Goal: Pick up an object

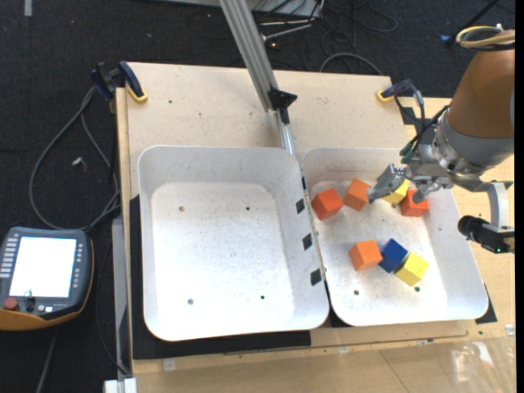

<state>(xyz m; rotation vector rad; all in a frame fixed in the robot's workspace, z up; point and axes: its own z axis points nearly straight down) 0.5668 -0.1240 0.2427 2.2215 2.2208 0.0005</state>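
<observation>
Yellow block [399,192]: lies between the spread fingers of the gripper [401,191], apparently.
Jaws: open, not yet closed on it.
Red block [414,205]: touching alongside, right bin [458,301].

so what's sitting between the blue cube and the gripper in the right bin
In the camera view, only bare white bin floor separates the blue cube from the gripper. A small yellow cube sits right at the gripper, with a red cube beside it.
</observation>
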